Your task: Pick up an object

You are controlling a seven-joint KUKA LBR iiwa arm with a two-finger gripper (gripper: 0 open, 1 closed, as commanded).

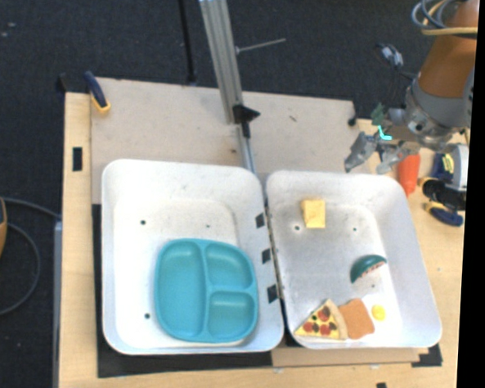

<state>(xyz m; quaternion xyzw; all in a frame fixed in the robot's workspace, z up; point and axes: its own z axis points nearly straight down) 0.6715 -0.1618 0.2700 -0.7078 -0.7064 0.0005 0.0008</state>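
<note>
My gripper [373, 156] hangs open above the far right corner of the right bin [412, 240], with nothing between its fingers. In that bin lie a yellow block [313, 212] near the back, a dark green and white piece [368, 267] at mid right, a pizza slice [322, 320] at the front, an orange-brown piece [355, 318] beside it, and a small yellow piece [378, 312]. All of them sit well below and in front of the gripper.
The left bin [135, 215] holds a turquoise divided plate [206, 290]. A slanted metal post [226, 65] rises behind the bins. Orange and blue tools [427, 188] lie on the bench at the right edge.
</note>
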